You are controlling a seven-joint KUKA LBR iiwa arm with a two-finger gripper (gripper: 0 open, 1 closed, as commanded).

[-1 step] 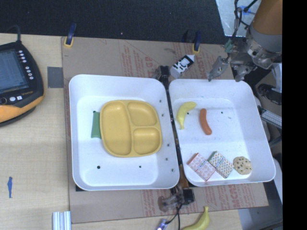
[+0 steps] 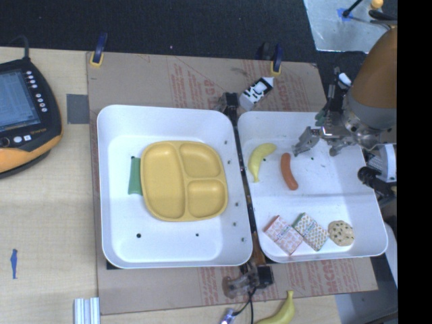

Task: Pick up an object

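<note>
Gripper [image 2: 316,139] with 2 fingers spread, empty, above the right bin [image 2: 378,201] — near sausage [image 2: 289,171] and banana [image 2: 259,159].

Single fixed camera, mounted above the bench and looking down at a slant, far enough back to take in both white bins: left bin [image 2: 115,181] and right bin [image 2: 364,201] side by side. Relative to the left bin, the dark floor is at the top of view, a handheld control pad [image 2: 23,117] sits off to its left, and the arm [image 2: 374,79] enters from beyond the right bin.
</note>
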